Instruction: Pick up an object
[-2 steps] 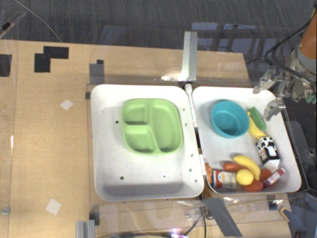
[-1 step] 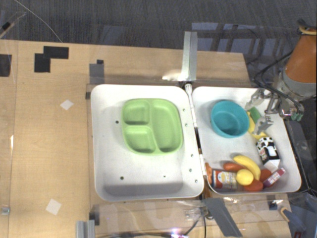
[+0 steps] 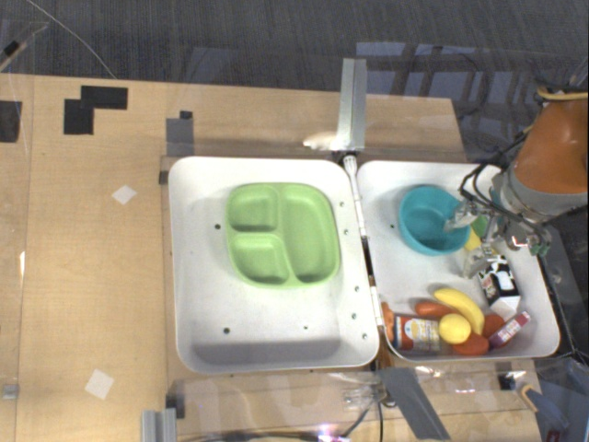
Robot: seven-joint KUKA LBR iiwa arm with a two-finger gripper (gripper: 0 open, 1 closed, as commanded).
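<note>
Two shallow white bins are sitting side by side on the wooden bench, the left bin (image 3: 193, 274) and the right bin (image 3: 391, 265). The grey arm with its orange band (image 3: 552, 145) is reaching in from three o'clock, its wrist hanging over the right bin's far right side. The gripper (image 3: 480, 238) is pointing down just right of a teal bowl (image 3: 428, 221), close to its rim; whether anything is touching cannot be told, and how its end is set cannot be told either. The bowl is round, smooth and glossy, lying at twelve o'clock in the right bin. At six o'clock in that bin a pile is lying: a curved yellow banana (image 3: 463, 306), a round yellow lemon (image 3: 454, 328), a labelled bottle (image 3: 411, 331) on its side, and red pieces. A green plastic tray (image 3: 281, 235) with three moulded compartments is resting in the middle of the left bin
</note>
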